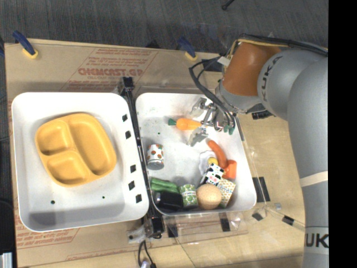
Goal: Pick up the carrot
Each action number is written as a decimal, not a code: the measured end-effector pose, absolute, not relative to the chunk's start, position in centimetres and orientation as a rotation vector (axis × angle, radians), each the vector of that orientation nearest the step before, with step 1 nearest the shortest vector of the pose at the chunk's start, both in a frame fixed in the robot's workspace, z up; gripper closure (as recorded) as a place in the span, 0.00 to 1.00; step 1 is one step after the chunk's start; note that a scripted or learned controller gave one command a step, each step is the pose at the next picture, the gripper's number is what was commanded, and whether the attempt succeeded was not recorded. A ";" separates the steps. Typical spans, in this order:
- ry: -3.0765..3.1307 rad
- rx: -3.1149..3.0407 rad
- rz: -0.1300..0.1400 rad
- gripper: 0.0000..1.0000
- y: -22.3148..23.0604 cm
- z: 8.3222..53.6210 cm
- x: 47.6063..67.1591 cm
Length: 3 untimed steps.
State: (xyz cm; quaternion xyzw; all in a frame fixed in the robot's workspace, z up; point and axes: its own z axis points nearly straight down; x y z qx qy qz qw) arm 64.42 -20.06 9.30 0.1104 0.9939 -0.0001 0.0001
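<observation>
1. Down low in the right bin (167, 102), claw (207, 121) near the far wall, hanging from the grey arm (290, 88) with its orange band (245, 68).
2. Cannot tell how far open; nothing seen held between the metal fingers.
3. Just left of the claw: carrot (188, 124), lying flat on the bin floor, orange with a green tip pointing left, very close to the fingers, contact unclear.
4. Below the claw: an orange sausage-shaped toy (217, 151) along the right wall.
5. Further out: small can (155, 156) mid-bin; cow-patterned toy (212, 175), round bun (208, 196), green piece (164, 185) crowded at the near end.
6. Well apart, in the left bin (33, 205): yellow divided tray (75, 148).
</observation>
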 end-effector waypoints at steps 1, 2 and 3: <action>3.034 0.805 -0.001 0.00 -19.5 10.1 65.2; 2.923 1.163 -0.001 0.00 -16.8 9.2 64.6; 2.924 1.152 -0.002 1.00 -16.7 10.3 64.8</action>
